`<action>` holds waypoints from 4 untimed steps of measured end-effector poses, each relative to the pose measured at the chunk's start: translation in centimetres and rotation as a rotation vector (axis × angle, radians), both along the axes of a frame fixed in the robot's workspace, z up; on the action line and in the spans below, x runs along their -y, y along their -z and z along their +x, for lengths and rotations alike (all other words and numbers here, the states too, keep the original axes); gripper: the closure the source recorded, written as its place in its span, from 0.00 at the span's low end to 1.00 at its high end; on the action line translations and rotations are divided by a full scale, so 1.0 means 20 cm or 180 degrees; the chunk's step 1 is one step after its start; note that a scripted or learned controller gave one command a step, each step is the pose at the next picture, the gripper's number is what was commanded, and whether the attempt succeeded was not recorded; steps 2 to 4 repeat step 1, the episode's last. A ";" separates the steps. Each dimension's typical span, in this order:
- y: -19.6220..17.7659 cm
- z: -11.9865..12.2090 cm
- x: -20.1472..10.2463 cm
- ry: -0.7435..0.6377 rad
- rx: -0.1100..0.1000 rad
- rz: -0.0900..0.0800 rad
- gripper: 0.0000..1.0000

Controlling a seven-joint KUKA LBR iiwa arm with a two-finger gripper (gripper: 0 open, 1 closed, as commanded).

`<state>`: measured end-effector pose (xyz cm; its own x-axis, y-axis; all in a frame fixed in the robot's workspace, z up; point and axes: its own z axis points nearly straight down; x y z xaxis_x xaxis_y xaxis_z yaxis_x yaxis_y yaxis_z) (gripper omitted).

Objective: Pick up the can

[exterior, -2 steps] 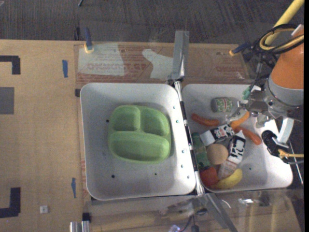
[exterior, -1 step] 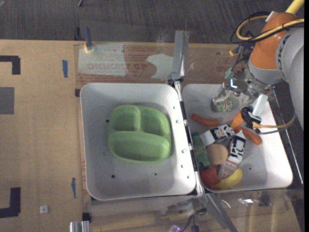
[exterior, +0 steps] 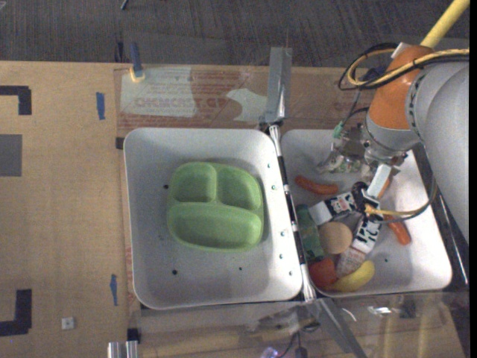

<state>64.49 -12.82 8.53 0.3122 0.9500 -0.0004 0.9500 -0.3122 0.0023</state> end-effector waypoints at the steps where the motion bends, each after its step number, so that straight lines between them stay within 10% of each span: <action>1: -0.05 0.01 0.00 -0.0013 0.0000 -0.0001 1.00; 4: -0.05 0.01 0.00 -0.0013 0.0000 -0.0001 1.00</action>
